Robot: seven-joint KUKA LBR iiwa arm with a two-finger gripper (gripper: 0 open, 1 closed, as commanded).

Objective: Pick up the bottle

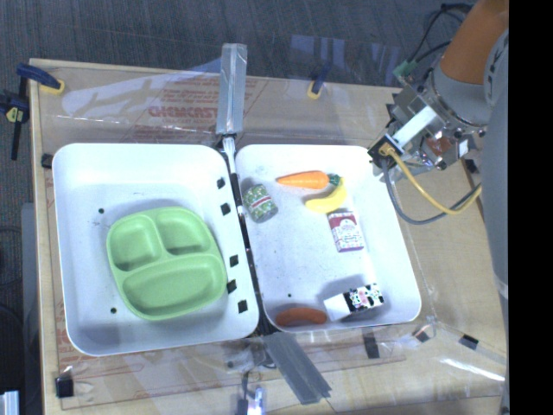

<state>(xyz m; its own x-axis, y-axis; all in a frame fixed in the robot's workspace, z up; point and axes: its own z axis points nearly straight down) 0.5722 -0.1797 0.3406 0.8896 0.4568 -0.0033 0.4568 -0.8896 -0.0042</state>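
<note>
Where the bottle [346, 230] lies: on the floor of the right bin [294, 262], right of centre, on its side, red label facing up, long axis running roughly up and down the view.
Bottle neighbours: yellow banana [327, 201] just above its upper end, close or touching, cannot tell which. An orange carrot [302, 180] lies above the banana, green top toward the right.
Bottle status: lying free in the bin, well apart from the end effector.
End effector [429, 143]: at the view's right, outside the right bin, beyond its upper right corner and over the desk [449, 266].
End effector state: cannot tell from this angle whether released or clenched.
Arm [475, 37]: grey, orange band, reaching in from the upper right.
Right bin, other items: small rounded green-and-red patterned object [259, 203] near the left wall. White box with black patches [354, 301] near the lower right corner. Reddish-brown oblong [301, 316] at the lower edge, just left of that box.
Left bin [78, 232]: green divided plate [166, 263] with three compartments, sitting flat, centre to lower part of the bin.
</note>
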